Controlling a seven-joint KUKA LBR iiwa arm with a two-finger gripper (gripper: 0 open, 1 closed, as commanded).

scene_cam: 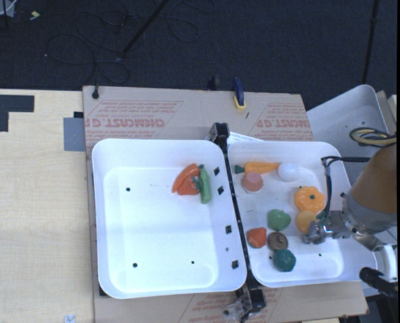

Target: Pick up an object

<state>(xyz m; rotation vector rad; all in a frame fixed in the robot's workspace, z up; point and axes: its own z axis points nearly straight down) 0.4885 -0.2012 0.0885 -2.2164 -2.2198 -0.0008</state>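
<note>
Pincer (316, 235) is hovering low in right bin (328, 264), just beside yellow toy (305, 220); grip state possibly released, cannot tell through blur.

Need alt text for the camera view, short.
The grey arm's gripper is low in the right bin among toy foods: a carrot, a white egg, an orange pumpkin and others. The left bin holds an orange-and-green toy.

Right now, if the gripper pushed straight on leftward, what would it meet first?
Probably the brown disc, just left of the gripper; the green piece sits slightly above that line. Height is unclear.
</note>
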